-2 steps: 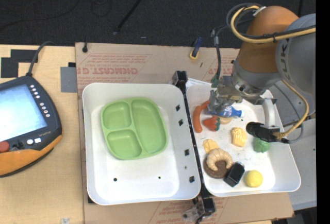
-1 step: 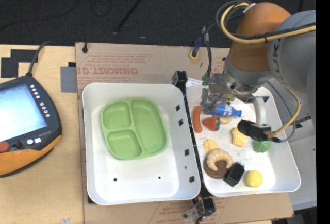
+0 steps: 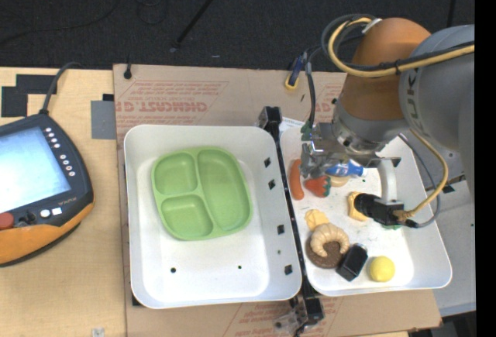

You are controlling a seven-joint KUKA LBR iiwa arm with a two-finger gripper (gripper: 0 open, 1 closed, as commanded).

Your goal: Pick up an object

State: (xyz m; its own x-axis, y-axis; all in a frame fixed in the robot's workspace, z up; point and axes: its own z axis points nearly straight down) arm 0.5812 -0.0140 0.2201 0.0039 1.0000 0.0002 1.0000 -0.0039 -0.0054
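1. The left bin [image 3: 147, 266] carries a green sectioned plate [image 3: 201, 194].
2. In the right bin [image 3: 434, 269], the gripper [image 3: 314, 166] sits low over a red-orange toy [image 3: 316, 186], beside an orange carrot [image 3: 296, 179] — the reaching step, by my judgement.
3. I cannot tell how the fingers stand — next comes closing, then lifting.

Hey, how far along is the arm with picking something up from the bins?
Nothing looks lifted yet. The gripper is down in the right bin, right at the red toy and the orange carrot-like piece. The donut, lemon and black block lie loose. Grasping and lifting remain.
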